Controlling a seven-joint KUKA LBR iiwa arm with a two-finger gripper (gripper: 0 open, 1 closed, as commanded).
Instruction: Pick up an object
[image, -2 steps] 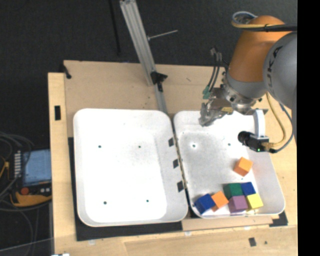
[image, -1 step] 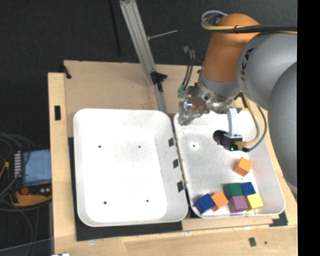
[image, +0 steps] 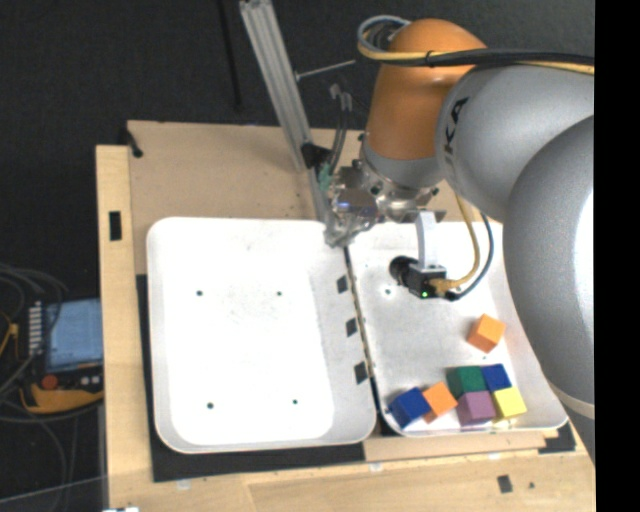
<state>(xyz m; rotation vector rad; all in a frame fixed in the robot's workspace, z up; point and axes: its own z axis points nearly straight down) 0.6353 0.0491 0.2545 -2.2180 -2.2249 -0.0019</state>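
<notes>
Several small cubes lie in the right bin. A lone orange cube sits near its right side. Along the front edge cluster a blue cube, an orange cube, a green cube, a second blue cube, a purple cube and a yellow cube. My gripper hangs at the far end of the divider between the two bins, well away from all the cubes. I see nothing held in it.
The left bin lies beside the right one. A slanted metal rail rises behind the gripper. The big grey arm overhangs the right bin's right side. A blue device with cables sits off the bench at left.
</notes>
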